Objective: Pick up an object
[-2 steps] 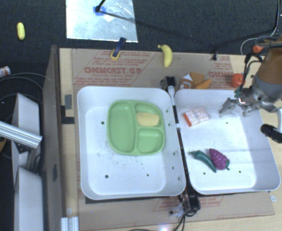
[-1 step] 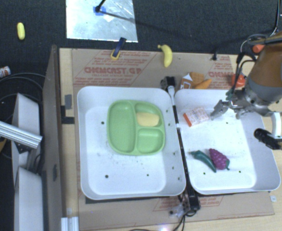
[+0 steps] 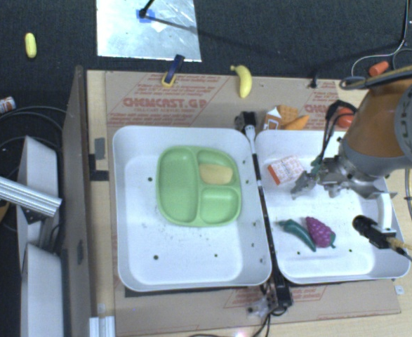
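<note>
Camera view frames are taken from above at a slant, and two shallow white bins are seen side by side on the surface (image 3: 191, 93). The left bin (image 3: 139, 258) carries a green divided plate (image 3: 184, 192), and a pale yellow item (image 3: 216, 173) lies in the plate's upper right compartment. In the right bin (image 3: 346, 262), a white and red packet (image 3: 285, 168) lies near the upper left part, while a purple bunch of grapes (image 3: 320, 232) and a dark green pepper (image 3: 296, 232) lie just beside each other near the front. The arm (image 3: 384, 128) is seen reaching in from the right, and the end effector (image 3: 308, 183) is placed low over the right bin, just to the right of the packet. Whether it is apart or together cannot be told, and nothing is seen clamped in it. A yellow banana (image 3: 243, 81) lies on the surface behind the bins, and an orange item (image 3: 293, 121) rests beyond the right bin's far rim.
</note>
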`<state>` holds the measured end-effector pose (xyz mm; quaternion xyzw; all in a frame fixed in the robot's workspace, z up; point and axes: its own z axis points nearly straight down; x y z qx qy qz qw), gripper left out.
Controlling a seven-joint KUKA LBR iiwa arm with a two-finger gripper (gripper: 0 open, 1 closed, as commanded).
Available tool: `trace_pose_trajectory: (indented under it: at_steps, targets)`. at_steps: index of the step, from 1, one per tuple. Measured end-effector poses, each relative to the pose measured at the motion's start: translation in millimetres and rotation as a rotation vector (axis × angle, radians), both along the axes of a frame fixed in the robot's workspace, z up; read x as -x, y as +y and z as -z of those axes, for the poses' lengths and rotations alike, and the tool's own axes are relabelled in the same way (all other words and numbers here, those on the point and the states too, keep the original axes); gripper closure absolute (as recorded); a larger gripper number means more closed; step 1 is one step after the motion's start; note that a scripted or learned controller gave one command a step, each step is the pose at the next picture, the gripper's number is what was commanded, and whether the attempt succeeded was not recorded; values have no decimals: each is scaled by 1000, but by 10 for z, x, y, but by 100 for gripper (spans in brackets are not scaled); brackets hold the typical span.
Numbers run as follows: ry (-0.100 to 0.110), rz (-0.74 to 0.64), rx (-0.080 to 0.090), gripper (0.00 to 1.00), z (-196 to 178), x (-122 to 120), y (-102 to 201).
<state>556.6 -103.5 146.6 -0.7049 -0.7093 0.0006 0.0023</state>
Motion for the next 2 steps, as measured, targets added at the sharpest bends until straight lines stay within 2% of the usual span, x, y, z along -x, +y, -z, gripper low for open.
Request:
trace_pose_trajectory:
  at_steps: [1,2]
  targets:
    - [-1,6,1,0,645,545,68]
    - [-8,4,1,100,511,510,68]
